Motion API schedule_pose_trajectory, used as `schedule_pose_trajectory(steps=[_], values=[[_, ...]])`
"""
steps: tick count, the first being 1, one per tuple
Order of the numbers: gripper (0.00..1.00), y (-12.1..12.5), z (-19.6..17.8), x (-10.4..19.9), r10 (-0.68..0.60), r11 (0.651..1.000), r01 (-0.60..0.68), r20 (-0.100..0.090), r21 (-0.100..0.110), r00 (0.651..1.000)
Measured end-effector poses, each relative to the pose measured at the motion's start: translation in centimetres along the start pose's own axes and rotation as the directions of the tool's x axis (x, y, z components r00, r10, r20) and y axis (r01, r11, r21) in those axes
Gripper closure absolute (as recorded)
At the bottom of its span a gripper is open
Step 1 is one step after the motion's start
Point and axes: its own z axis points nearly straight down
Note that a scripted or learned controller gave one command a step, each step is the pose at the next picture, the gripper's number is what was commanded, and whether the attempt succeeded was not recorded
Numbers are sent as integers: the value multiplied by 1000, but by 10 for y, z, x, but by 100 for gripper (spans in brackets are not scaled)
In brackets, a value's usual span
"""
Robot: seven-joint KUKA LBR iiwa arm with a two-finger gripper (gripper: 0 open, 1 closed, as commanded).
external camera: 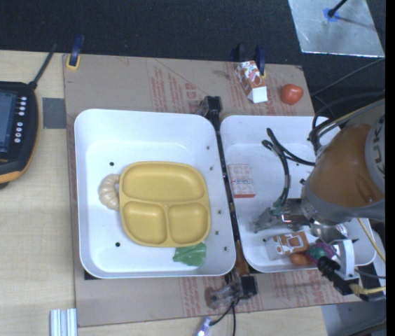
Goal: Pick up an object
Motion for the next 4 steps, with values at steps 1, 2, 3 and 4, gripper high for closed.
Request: schedule_pose_trajectory(steps=[1, 2, 3, 4], values=[[0, 74, -2, -61, 2, 1000, -2, 1, -2, 1000], [0, 83, -2, -10, 5, 1000, -5, 11, -5, 1000], [0, 128, -2, -108, 3, 1000, -3, 1, -3, 1000], [0, 42, -1, -107, 2, 1000, -2, 0, 0, 1000]])
